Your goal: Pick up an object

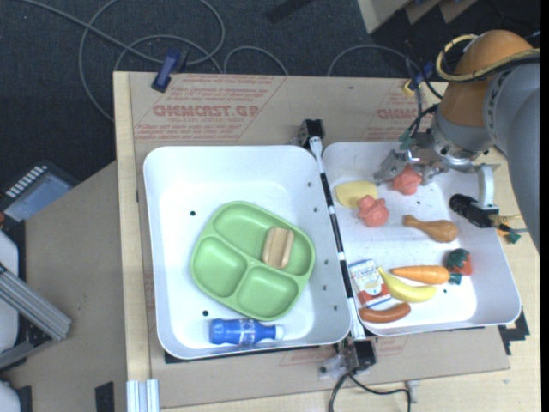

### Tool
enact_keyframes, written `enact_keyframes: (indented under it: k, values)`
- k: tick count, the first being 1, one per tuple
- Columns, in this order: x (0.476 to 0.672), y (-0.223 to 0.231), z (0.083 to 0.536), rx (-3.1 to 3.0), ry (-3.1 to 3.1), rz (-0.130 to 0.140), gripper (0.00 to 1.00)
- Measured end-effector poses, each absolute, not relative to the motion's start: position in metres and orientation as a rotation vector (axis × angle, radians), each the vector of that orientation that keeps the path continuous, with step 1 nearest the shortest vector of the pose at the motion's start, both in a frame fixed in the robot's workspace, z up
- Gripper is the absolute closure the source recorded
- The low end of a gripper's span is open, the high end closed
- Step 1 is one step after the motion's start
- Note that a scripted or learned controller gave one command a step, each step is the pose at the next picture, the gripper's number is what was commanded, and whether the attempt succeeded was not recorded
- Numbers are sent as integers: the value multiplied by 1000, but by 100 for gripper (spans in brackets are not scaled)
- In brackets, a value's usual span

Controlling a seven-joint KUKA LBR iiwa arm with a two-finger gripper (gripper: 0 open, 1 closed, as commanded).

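Two white bins [171, 230] on the bench — left one well off from the claw, with a green divided tray [225, 269] and a blue bottle [244, 332]. Right bin crowded: banana [410, 287], carrot [420, 274], drumstick [431, 227] all nearer the camera than the claw. Claw [410, 166] down at the far end of the right bin, hovering over a small red piece [407, 181] — directly beneath, maybe touching, roundish with no obvious long axis. Can't tell how wide the claw sits or whether anything's actually in it. Probably the pick target, judging by position.

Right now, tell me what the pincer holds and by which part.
Cannot be told: the pincer sits right over a red toy in the right bin, but no clear hold shows.
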State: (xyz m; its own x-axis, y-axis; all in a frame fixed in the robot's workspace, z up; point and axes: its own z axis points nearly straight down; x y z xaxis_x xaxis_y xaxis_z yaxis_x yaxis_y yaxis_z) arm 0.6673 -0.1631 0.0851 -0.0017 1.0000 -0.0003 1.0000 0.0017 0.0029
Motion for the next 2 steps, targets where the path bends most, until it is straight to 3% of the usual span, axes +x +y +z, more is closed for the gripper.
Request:
enact_keyframes:
  k: [1,2]
  values:
    - [669,-164,98,2212,2218,6,100]
    - [668,-108,179,2216,2222,5,100]
